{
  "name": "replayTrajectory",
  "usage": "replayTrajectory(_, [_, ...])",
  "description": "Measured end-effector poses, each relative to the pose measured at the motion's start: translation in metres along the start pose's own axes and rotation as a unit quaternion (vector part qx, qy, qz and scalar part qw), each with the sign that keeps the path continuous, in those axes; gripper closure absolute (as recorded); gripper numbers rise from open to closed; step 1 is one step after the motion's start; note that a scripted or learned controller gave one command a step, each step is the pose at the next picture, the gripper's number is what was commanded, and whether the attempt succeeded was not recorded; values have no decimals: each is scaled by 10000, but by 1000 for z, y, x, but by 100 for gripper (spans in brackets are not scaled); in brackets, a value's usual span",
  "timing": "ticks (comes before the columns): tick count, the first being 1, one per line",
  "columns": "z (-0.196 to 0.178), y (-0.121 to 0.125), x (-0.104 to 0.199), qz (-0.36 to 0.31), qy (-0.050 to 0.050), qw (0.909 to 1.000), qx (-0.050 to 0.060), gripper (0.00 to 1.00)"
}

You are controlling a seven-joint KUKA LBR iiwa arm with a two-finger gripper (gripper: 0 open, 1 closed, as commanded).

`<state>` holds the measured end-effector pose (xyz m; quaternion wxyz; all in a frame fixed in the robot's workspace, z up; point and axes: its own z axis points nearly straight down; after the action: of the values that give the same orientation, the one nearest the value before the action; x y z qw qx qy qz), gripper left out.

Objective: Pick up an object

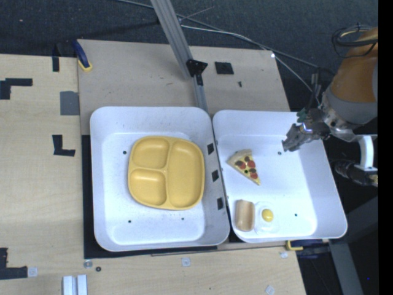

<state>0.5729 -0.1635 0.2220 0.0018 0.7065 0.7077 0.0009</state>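
Yellow, glossy and three-celled, the plastic plate point(166, 172) fills the left bin point(104, 128), while the wedge-shaped toy pizza slice point(245, 166), bread piece point(244, 215) and fried egg point(266, 216) lie in the right bin point(313, 183), under whose far right edge hovers the dark gripper point(292, 141).

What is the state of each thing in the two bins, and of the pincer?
Plate: upright, lies flat in left bin, nothing on it.
Pizza slice: lies flat in right bin.
Bread: lies flat, near front wall.
Egg: yolk up, beside bread.
Pincer: above right bin, holds nothing.
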Motion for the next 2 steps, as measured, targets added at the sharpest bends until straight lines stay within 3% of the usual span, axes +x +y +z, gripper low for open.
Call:
replayTrajectory(1, [-56, 11, 3, -5, -2, 10000, -9, 100])
replayTrajectory(2, [-43, 8, 49, -14, 9, 10000, 29, 100])
